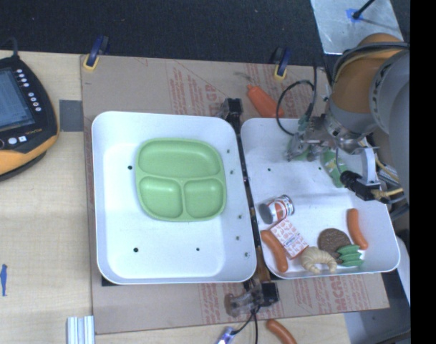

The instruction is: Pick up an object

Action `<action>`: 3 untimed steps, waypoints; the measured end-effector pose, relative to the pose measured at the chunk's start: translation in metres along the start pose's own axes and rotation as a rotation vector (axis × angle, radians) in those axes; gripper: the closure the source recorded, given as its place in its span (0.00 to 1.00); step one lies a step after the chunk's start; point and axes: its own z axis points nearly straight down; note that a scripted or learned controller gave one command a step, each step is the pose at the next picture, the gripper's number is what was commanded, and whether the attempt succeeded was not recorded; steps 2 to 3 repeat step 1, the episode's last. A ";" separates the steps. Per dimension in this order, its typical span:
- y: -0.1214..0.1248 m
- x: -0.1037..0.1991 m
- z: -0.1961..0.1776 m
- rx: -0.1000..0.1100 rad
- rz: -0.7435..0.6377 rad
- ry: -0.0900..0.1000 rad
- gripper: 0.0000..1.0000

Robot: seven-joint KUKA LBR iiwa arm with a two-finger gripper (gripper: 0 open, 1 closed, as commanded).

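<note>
Nearest the lens, an orange plastic hot dog (273,250) lies beside a tan croissant (317,259) in the right white bin (260,138). My gripper (301,149) hovers at that bin's far end; whether it is spread, I cannot tell.

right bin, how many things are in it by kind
In the right bin, under the gripper:
sausages: 2, one near the left wall, one near the right wall
can: 1
patterned packet: 1
brown patty: 1
croissant: 1
green item at the front: 1
Total: 7
</note>
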 end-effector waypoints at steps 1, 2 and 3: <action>-0.004 0.089 -0.091 -0.005 0.002 0.000 1.00; -0.004 0.089 -0.091 -0.005 0.002 0.000 1.00; -0.004 0.089 -0.091 -0.005 0.002 0.000 1.00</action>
